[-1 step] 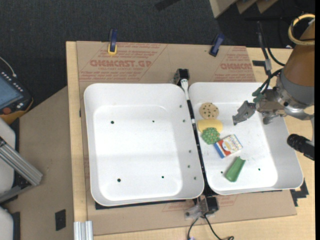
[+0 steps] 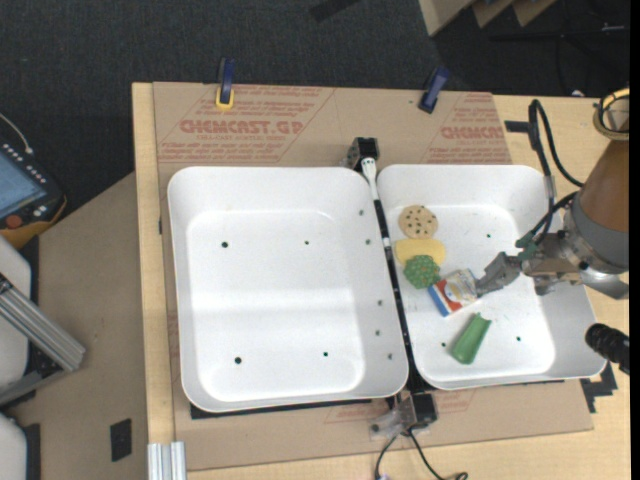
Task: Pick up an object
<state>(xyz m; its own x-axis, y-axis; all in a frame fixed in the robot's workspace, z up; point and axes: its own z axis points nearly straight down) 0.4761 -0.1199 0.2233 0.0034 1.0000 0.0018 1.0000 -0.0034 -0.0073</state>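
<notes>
A small red, white and blue packet [image 2: 447,294] lies in the right bin [image 2: 520,183], right of centre in the frame, its long axis slanting from upper left to lower right, just below a green broccoli-like toy [image 2: 421,270]. The gripper [image 2: 478,283] reaches in from the right, its tip touching the packet's upper right end; whether its fingers are spread or pinching I cannot tell. A green cylinder [image 2: 469,337] lies just below.
</notes>
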